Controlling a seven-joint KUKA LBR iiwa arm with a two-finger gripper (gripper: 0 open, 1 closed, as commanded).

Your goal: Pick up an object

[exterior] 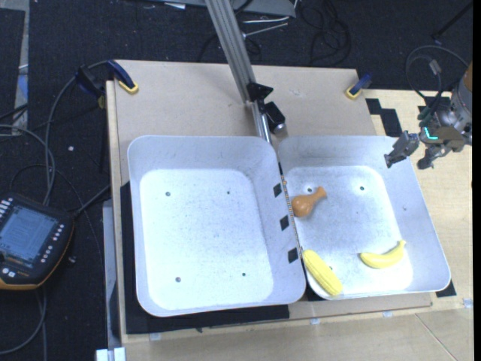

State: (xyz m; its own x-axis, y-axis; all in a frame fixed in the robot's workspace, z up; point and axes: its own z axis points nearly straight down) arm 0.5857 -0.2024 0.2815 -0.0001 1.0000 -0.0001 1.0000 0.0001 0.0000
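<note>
In the right bin (pixel 406 201) lie three objects. An orange-brown drumstick-shaped toy (pixel 307 201) rests near the bin's left wall. A yellow corn cob (pixel 322 272) lies at the front left corner, and a yellow banana (pixel 384 256) sits near the front right. My gripper (pixel 411 151) hangs at the right edge of the view, above the right bin's back right rim, well apart from all three objects. Its two dark fingers (pixel 398 149) are spread apart with nothing between them.
The left bin (pixel 150 164) adjoins the right one along a central divider. A slanted metal pole (pixel 234 43) with a clamp rises from behind the bins. Yellow-blue clamps (pixel 124 81) hold the board's back corners. A teach pendant (pixel 26 235) lies at far left.
</note>
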